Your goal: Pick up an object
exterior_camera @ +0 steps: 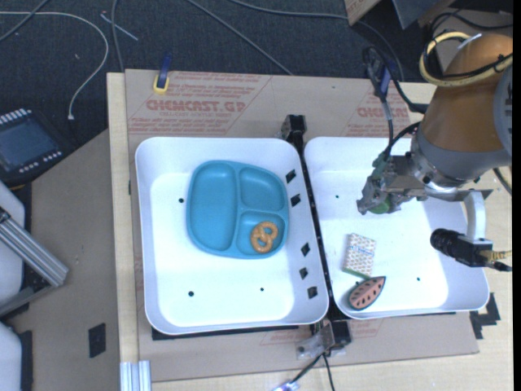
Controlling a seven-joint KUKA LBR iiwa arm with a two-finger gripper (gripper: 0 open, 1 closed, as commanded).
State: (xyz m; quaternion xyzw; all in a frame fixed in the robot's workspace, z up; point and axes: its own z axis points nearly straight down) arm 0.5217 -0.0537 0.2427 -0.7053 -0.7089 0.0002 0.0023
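Gripper [376,202] hangs over the right bin [456,300]; whether it is open or closed cannot be told. Below it lie a patterned square packet [359,253] and a watermelon slice [367,292], close together, unobstructed. The left bin [163,243] holds a blue divided plate [224,206] with a pretzel [264,236].

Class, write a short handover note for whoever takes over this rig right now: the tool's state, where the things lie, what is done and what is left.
Tool: above the right bin, far half, holding nothing visible.
Things: a patterned packet and a watermelon slice toy lie in the right bin's near part; a pretzel sits in a compartment of the blue tray in the left bin.
Done: nothing lifted.
Left: pick up one object.
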